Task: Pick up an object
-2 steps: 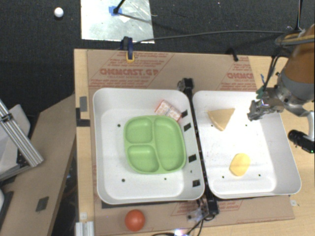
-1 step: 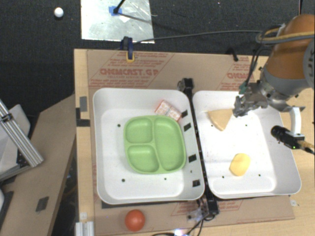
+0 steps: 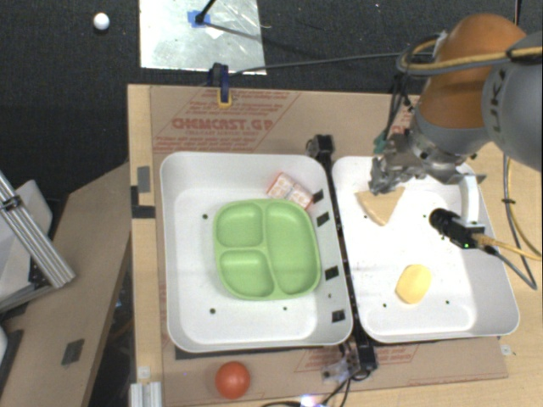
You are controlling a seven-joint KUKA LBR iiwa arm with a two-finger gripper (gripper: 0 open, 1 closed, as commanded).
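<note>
Pincer [image 3: 383, 179] is low over the far end of the right bin [image 3: 496, 308], hanging off the grey arm [image 3: 517, 100] that comes in from view right. Can't tell if it's spread or pressed together, the wrist hardware blocks the tips from this angle. Tan wedge [image 3: 374, 208] lies flat on the bin floor right under the pincer, on its near side. The top edge of the wedge meets the pincer's tip in the picture; actual contact can't be told, and nothing is visibly pinched. Yellow lump [image 3: 413, 284] is in the same bin, well nearer the camera than the pincer and slightly view-right of it, apart from the wedge. View-left of the pincer, across the divider, is the left bin [image 3: 182, 312]. It holds a green divided plate [image 3: 265, 248], left of and nearer than the pincer, and a small pink-white packet [image 3: 289, 189] at the plate's far edge, roughly level with the pincer. Red ball [image 3: 232, 380] sits on the bench outside both bins, far down-left of the pincer.
</note>
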